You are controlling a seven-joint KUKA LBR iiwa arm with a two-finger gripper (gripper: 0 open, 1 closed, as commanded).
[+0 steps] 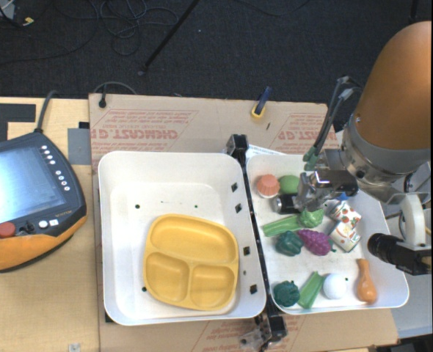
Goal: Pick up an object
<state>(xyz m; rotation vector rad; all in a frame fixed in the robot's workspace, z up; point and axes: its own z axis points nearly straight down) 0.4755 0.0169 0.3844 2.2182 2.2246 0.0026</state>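
While the grey arm with its orange band is reached in from the right, its two-finger gripper is held low over the upper middle of the right-hand shallow white bin. Whether the pincer is apart, together or clamped on anything cannot be told, since its tip is lost among the toys beneath it.

The graspable objects are all gathered in that right bin. A round pinkish-red plastic toy is seen at the upper left, with a rounded green plastic toy just beside it. Directly under the gripper a light green leafy toy is found, and a long green bean-shaped piece lies to its left. Below these, a dark green pepper-like toy and a purple plastic bunch of grapes are set side by side. Two small white cartons with red and blue print are placed to the right of the grapes. Along the near edge a dark green knobbly toy, a green stick-shaped toy, a white ball and an orange pear-shaped toy are lined up.

In the left-hand shallow white bin a yellow plastic tray with three compartments is laid. A teach pendant with a grey screen and orange casing is rested on the bench at the far left.
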